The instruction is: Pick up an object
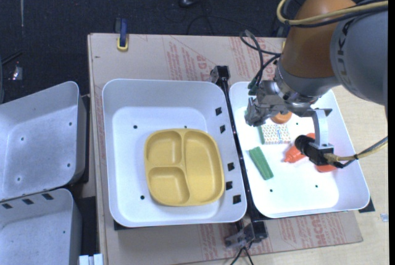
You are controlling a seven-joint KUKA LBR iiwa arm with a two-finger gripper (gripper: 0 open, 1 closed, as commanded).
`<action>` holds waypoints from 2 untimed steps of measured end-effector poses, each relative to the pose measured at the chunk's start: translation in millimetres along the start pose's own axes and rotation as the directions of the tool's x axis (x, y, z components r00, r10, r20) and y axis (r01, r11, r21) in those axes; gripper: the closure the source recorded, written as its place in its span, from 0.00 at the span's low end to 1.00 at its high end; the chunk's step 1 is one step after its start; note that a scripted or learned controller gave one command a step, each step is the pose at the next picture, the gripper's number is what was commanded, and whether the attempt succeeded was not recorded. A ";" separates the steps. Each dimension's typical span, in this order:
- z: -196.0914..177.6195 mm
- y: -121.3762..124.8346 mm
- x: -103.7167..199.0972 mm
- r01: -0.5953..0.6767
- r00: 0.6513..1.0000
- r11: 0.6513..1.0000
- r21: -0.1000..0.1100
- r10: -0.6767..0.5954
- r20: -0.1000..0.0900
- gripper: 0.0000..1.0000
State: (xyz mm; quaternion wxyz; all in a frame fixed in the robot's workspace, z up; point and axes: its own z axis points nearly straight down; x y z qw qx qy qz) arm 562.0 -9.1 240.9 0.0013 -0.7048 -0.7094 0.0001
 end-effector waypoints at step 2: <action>2.0 -23.7 104.8 0.002 1.000 1.000 -0.002 -0.002 -0.001 1.00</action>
